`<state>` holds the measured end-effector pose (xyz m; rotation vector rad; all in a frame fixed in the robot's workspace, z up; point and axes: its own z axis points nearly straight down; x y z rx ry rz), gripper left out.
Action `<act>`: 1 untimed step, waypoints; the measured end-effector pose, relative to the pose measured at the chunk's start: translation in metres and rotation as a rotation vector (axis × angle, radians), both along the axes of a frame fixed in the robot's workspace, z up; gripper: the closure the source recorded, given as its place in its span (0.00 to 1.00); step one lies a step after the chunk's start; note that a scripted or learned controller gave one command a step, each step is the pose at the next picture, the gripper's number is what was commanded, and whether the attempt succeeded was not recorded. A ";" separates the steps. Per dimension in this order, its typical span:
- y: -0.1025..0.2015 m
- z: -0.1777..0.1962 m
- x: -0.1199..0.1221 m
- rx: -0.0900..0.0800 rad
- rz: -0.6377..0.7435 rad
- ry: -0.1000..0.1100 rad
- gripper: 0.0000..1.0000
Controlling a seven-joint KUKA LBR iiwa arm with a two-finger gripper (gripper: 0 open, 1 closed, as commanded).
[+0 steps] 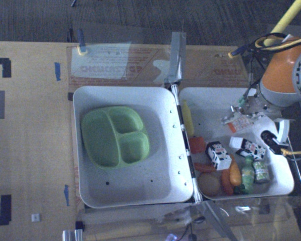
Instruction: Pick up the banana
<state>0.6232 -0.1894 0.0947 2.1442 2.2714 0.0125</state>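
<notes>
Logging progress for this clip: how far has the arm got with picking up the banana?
Nothing looks done yet. The banana lies flat against the left wall of the right bin, untouched. In hand: the gripper hangs over the bin's upper right part, apart from the banana, with nothing visibly held. Left to do: cross to the banana, come down, close on it and lift it.

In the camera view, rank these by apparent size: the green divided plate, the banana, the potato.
1. Green divided plate, by far the largest.
2. Banana, long and thin along the right bin's left wall.
3. Potato, shorter but rounder; its ranking against the banana is unsure.
</notes>
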 end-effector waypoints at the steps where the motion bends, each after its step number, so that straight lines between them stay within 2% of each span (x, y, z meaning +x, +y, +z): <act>1: 0.065 0.000 0.028 0.002 -0.071 -0.002 0.00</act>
